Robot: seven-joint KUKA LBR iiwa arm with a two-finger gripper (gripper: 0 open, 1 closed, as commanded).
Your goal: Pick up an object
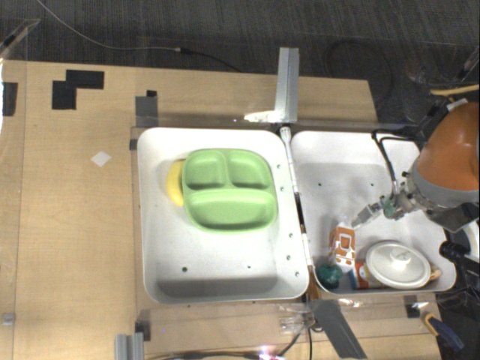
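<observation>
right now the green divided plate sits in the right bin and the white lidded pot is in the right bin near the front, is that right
Not quite. The green divided plate sits in the left bin, not the right one, with something yellow at its left edge. The rest stands: the white lidded pot is in the right bin near the front. The camera view shows both.

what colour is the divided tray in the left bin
Light green; the divided tray shows clearly in the camera view, with something yellow peeking out at its left edge.
</observation>
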